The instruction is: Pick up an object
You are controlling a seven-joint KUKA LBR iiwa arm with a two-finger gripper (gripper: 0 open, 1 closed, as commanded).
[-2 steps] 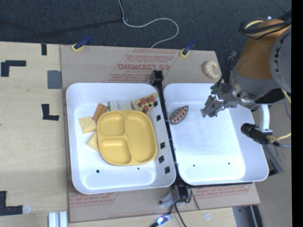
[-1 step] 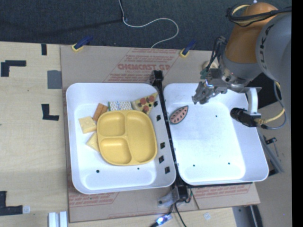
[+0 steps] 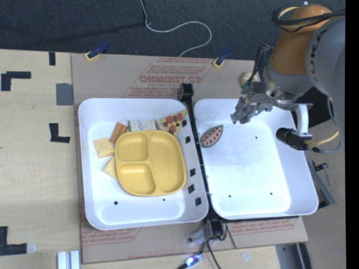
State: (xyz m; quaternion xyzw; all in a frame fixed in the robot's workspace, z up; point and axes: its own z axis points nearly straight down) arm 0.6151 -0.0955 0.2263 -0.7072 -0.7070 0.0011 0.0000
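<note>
A small reddish-brown, leaf-shaped object (image 3: 212,135) lies in the right bin (image 3: 258,206), near its upper left corner. My gripper (image 3: 241,116) hangs over the same bin's far side, to the right of that object and a little above it. Nothing shows between its fingers. The left bin (image 3: 95,206) holds a yellow divided plate (image 3: 150,162), with a tan square piece (image 3: 103,147), an orange stick (image 3: 118,131) and a patterned piece (image 3: 142,125) beside it.
A pizza-slice toy (image 3: 173,120) lies at the left bin's far right corner. A black divider strip (image 3: 193,150) runs between the bins. The arm's orange band (image 3: 297,38) and grey body loom at the upper right. A white cable (image 3: 179,29) trails behind the bins.
</note>
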